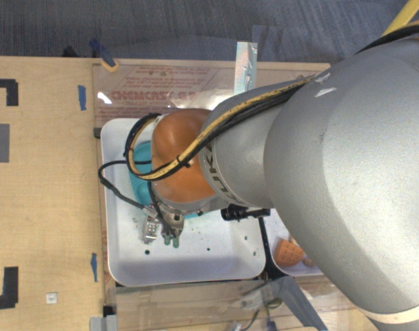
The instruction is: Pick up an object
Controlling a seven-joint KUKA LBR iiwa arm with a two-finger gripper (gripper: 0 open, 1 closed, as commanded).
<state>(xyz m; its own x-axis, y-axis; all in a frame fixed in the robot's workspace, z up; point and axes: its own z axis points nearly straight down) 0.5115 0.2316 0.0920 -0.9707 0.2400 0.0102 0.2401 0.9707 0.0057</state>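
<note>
Gripper (162, 234), fingers pointing down with only a narrow gap and nothing between them, low over the left bin (216, 264) toward its left wall. A teal object (141, 172), mostly hidden beneath the orange wrist band (178, 161), lies nearer the bin's far-left corner; it looks like light, rigid, smooth plastic, probably best pinched across an exposed edge.

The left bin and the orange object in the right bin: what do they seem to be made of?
The left bin looks like smooth white plastic; rounded rim, soft sheen. The orange object has a matte crisscross surface, possibly rubber or foam; the arm partly hides it, so this is uncertain.
</note>
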